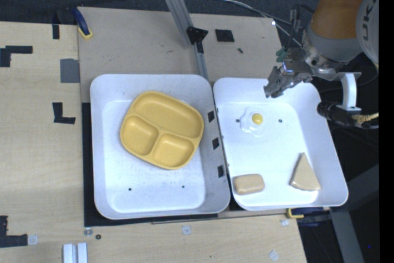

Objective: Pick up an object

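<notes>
Egg (253, 121), a fried toy one, lies in the right bin (326, 145), near its far middle, a little below and left of my gripper (271, 92). My gripper hangs over the far edge of this bin and holds nothing. Near the front edge lie a bread piece (248, 183) and a tan wedge (304, 173), well apart from me. A yellow tray (162, 130) with three compartments lies in the left bin (104, 151).

Fried egg toy (253, 121), tan bun (248, 184), wedge (304, 173), flat in right bin (326, 138)
</notes>
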